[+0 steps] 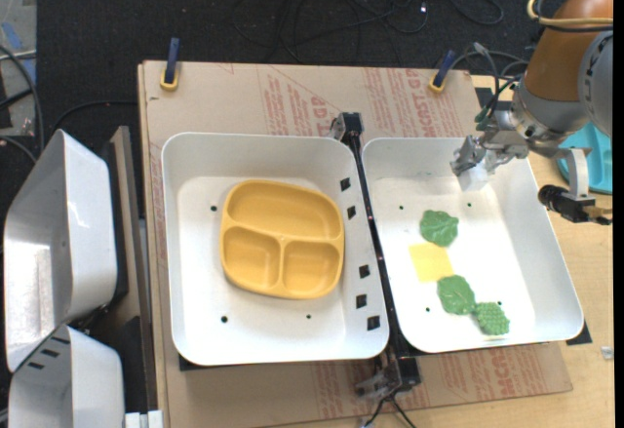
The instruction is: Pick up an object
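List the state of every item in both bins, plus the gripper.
yellow tray: upright in left bin, compartments bare
green pieces: three, loose in right bin
yellow square: lying flat between green pieces
gripper: at right bin's far edge, holding nothing visible

Tool (471, 163) above right bin (556, 251)

Open floor around green pieces (440, 227) and yellow square (431, 262).

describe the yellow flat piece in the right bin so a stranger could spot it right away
Start at the right bin, the one without the divided yellow tray. A column of small items runs down its middle. The yellow square lies second from the top, the only flat, yellow one among three lumpy green pieces.
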Robot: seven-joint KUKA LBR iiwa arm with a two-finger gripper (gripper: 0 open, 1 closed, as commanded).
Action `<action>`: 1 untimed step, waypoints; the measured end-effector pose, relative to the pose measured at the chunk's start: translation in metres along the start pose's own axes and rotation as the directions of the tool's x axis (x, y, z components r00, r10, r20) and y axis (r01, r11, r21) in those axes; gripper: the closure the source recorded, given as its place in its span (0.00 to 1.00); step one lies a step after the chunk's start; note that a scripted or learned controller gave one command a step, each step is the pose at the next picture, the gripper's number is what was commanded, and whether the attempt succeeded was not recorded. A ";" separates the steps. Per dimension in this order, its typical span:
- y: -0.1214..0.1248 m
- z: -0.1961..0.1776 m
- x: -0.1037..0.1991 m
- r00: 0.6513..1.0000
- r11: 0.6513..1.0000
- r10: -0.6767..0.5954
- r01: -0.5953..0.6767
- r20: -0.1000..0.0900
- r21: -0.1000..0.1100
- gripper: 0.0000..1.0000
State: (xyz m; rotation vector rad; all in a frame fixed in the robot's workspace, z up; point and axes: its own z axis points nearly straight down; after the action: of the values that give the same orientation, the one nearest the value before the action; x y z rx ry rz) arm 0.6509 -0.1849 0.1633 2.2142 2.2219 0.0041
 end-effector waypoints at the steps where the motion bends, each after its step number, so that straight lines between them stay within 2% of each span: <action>1: 0.007 -0.058 -0.007 1.000 1.000 0.000 0.000 0.001 0.000 1.00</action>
State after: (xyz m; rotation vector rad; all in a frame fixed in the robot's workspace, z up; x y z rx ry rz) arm 0.6576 -0.1921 0.2214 2.2132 2.2219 0.0038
